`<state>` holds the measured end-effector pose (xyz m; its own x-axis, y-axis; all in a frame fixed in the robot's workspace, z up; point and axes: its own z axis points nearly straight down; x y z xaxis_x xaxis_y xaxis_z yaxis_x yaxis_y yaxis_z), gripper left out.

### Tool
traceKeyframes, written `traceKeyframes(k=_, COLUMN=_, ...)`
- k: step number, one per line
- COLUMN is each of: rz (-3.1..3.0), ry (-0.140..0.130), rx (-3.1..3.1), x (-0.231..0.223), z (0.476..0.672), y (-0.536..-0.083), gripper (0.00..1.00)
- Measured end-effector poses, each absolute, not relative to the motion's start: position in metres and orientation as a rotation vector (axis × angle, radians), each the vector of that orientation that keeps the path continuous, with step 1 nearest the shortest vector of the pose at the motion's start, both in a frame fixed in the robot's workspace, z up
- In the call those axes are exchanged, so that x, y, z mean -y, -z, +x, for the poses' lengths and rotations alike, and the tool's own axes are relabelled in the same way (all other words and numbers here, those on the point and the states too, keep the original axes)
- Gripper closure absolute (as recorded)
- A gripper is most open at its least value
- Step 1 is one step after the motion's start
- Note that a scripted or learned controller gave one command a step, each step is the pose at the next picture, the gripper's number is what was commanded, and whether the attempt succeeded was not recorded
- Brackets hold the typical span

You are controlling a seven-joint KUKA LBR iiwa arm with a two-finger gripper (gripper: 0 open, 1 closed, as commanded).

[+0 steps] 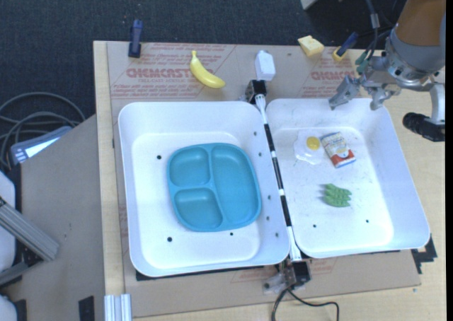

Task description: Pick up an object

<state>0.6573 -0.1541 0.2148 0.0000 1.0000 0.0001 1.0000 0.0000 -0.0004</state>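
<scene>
My gripper (361, 97) hangs above the far edge of the right bin (396, 171), its two fingers (342, 95) spread apart and nothing between them. Below it in that bin lie a small red and white carton (337, 148), a fried egg toy (309, 147) just left of the carton, and a green leafy toy (337, 196) nearer the front. The carton sits roughly a hand's width in front of the gripper.
The left bin (141, 136) holds a blue divided plate (213, 186). On the cardboard behind the bins lie a banana (204, 72), a blue clip (134, 37), a white block (265, 65) and a yellow cheese piece (310, 45).
</scene>
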Motion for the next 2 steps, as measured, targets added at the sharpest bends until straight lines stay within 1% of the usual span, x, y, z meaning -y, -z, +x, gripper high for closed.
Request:
traceKeyframes(k=1, rz=-2.223, ry=0.002, rx=2.224, x=0.143, z=0.637, y=-0.095, gripper=0.00)
traceKeyframes(k=2, rz=-2.231, ry=0.010, rx=2.231, x=0.140, z=0.558, y=-0.090, gripper=0.00)
